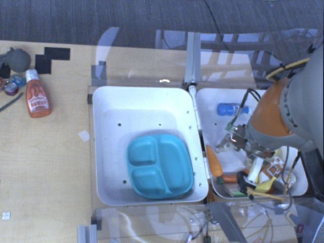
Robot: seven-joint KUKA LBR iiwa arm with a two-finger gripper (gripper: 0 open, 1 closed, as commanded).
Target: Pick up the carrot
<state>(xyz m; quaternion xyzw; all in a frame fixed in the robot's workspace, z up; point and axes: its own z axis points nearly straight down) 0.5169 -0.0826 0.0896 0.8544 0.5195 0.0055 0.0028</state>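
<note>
Carrot point(213, 162) lay in the right bin point(205, 116), tight along its left wall and near the front corner, tip pointing toward the front clutter. That spot probably made it awkward: the wall left little room on one side. The arm point(283, 110) reached in from the right, its tool point(237, 137) hanging over the middle of that bin, near the carrot but apart from it; whether it was released or clenched I cannot tell. A blue bottle point(228, 109) sat behind. The left bin point(111, 105) held a blue divided tray point(159, 166), and a ketchup bottle point(37, 96) lay on the desk point(45, 161).
</note>
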